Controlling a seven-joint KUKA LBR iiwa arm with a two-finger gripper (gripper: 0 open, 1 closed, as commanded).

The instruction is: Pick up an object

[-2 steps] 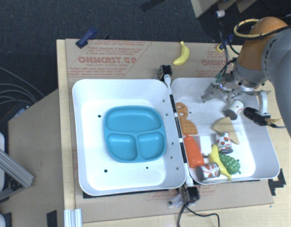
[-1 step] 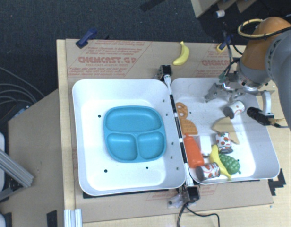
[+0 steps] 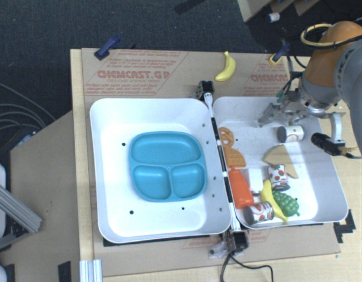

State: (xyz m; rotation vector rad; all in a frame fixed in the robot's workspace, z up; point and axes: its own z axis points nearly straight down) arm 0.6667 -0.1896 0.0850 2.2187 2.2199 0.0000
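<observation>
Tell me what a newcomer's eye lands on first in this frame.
First, the big blue divided plate lying alone in the left bin. Next, the cluster of toy food along the right bin's near-left side: an orange carrot, a banana and a green piece. The grey arm's tool sits over that bin's far end, and a second banana lies on the bench beyond.

claw (image 3: 281,117) over right bin (image 3: 328,184) | blue tray (image 3: 167,164) in left bin (image 3: 107,157)
</observation>
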